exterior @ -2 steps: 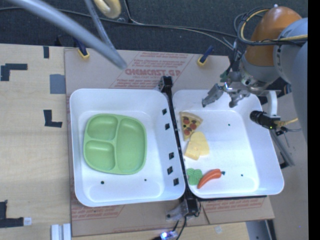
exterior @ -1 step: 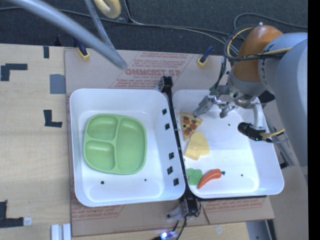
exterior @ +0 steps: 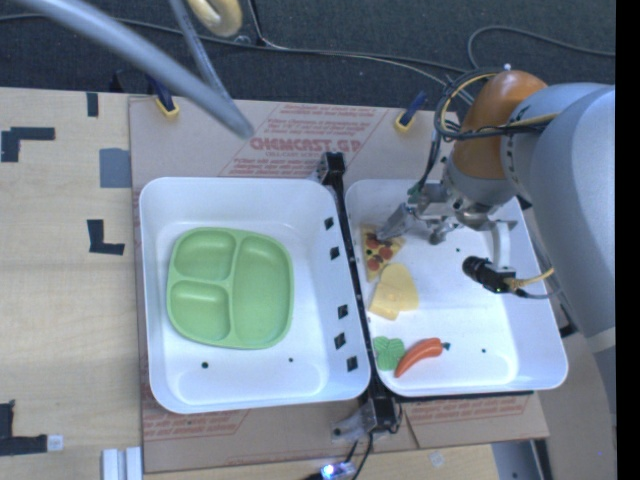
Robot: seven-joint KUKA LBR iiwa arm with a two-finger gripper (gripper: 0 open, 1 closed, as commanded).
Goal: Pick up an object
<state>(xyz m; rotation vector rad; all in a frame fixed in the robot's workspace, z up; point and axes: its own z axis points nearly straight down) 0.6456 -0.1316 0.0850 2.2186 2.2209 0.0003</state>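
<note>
Jaw spacing cannot be told from this slant: the gripper [exterior: 415,230] hangs low over the far left part of the right bin [exterior: 530,363], its metal parts overlapping one another, and nothing is seen held. The grey arm [exterior: 570,188] with its orange band [exterior: 500,103] covers the far right corner of that bin.

Objects, right bin (four): a small pizza-slice toy [exterior: 377,249], just beside the gripper's left tip and close to the bin's left wall; a yellow cheese wedge [exterior: 394,293], nearer and also along the left wall; a green leafy piece [exterior: 387,350] at the near left corner; and an orange carrot-like piece [exterior: 418,356] touching or just beside the green one. All four lie along the left side. The centre and right floor of this bin are bare white, giving open room there.

Objects, left bin [exterior: 160,368] (one): a green divided plate [exterior: 230,288] with three compartments, set left of centre, with open floor along the near and right walls.

Bins (two) meet at a shared edge marked by a black strip [exterior: 345,268]. Both sit on a cardboard sheet [exterior: 300,138], held by two yellow clamps [exterior: 165,104] at its far edge.
</note>
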